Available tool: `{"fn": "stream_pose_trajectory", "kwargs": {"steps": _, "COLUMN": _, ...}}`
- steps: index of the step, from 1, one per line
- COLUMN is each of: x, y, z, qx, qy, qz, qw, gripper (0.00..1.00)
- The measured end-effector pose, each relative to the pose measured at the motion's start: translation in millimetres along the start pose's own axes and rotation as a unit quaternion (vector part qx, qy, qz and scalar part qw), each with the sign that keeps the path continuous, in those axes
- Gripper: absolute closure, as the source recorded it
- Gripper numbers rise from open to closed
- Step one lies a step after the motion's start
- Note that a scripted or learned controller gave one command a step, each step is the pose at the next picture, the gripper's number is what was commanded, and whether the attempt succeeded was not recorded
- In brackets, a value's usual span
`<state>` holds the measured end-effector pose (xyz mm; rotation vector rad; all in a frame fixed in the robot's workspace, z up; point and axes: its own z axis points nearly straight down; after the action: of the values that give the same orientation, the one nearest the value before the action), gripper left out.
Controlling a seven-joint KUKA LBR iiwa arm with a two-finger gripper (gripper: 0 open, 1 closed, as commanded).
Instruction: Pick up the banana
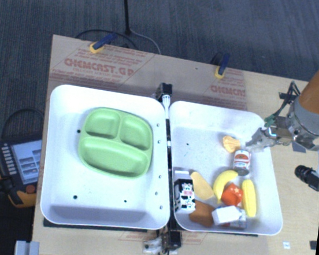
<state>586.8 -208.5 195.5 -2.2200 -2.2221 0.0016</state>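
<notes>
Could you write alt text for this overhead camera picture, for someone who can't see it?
A robot arm's tool hovers at the right bin's far edge, above a small can, a banana and other toy food. The left bin holds a green divided tray.

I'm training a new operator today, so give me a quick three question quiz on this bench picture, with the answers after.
1. True or false: the green divided plate lies in the same bin as the banana.
2. Which thing lies directly against the banana's right side? A) red tomato-like piece B) cow-print carton C) small can
3. Fill in: the gripper is above the right bin's ____ edge, far or near?

Key
1. False: the plate is in the left bin, the banana in the right one.
2. A.
3. Far, up beside the small can and short of the banana.
</notes>
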Motion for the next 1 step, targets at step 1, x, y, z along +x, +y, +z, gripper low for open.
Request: {"fn": "stream_pose_trajectory", "kwargs": {"steps": 1, "x": 39.8, "y": -63.3, "z": 76.4, "qx": -0.001, "qy": 0.0, "qz": -0.062, "qw": 0.9981, "gripper": 0.0}}
